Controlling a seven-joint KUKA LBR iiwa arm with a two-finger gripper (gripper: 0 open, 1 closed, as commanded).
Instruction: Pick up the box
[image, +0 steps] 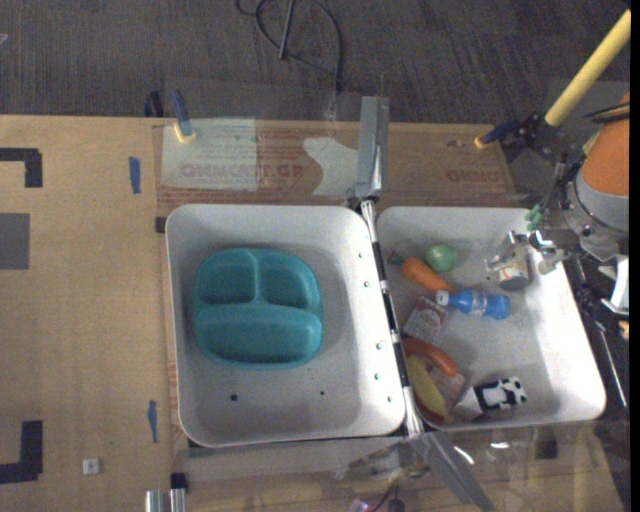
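Note:
The box (425, 320) is a small white and red carton lying flat near the left wall of the right bin (560, 350), just below an orange carrot. My gripper (514, 264) hangs over the upper right part of that bin, to the upper right of the box and well apart from it. A blue bottle (478, 303) lies between the gripper and the box. Nothing shows held in the gripper.
In the right bin also lie an orange carrot (424, 274), a green ball (442, 258), a hot dog and banana (432, 378) and a black and white toy cow (499, 394). The left bin (190, 400) holds a teal divided plate (258, 306).

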